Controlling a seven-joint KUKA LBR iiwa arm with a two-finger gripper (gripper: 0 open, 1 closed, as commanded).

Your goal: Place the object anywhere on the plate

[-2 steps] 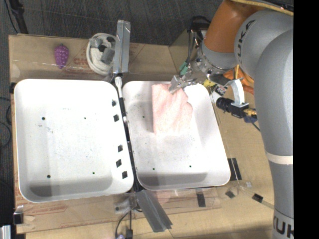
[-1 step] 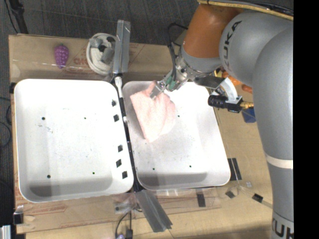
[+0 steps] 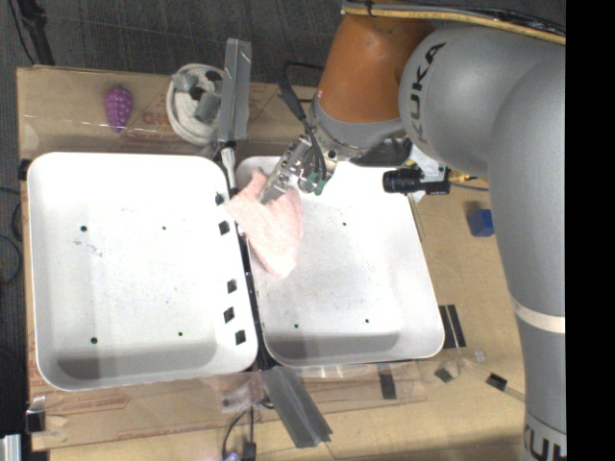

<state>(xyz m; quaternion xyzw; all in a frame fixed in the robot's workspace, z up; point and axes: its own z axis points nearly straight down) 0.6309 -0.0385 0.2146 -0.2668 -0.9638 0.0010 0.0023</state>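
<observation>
1. A purple object point(image 3: 118, 107) lies on the table point(image 3: 67, 94), beyond the left bin point(image 3: 125, 267).
2. A pink cloth point(image 3: 269, 224) drapes in the right bin point(image 3: 356, 277) by its left wall.
3. The fingers point(image 3: 288, 176) pinch the cloth's top edge, closed on it.

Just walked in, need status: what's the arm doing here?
The KUKA arm reaches in from the right, its gripper at the top-left corner of the right bin, directly over the upper end of a pink cloth that lies by the divider. No plate is visible. The left bin holds nothing visible.
</observation>
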